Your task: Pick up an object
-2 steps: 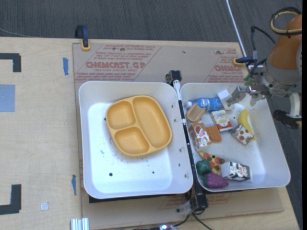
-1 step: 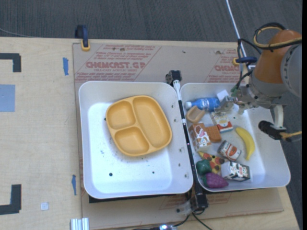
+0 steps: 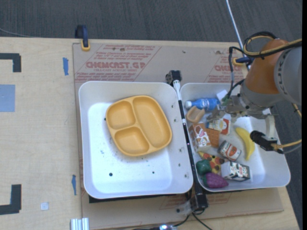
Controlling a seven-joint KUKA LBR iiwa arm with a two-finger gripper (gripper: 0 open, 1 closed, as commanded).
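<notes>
Wooden tabletop [image 3: 38,143], two white bins; claw [image 3: 225,110] low over right bin [image 3: 276,174] clutter, state impossible to tell, probably reaching, then closing and lifting.

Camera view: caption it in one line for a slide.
Grey arm's hand above the right white bin of small toy foods; yellow three-compartment plastic plate in the left white bin.

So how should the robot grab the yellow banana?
Probably across the middle of the banana, coming straight down from above. It lies flat on the floor of the right bin, long and narrow, so fingers could close across its thin width. Its right side looks freer; a small can sits close on its left.
</notes>
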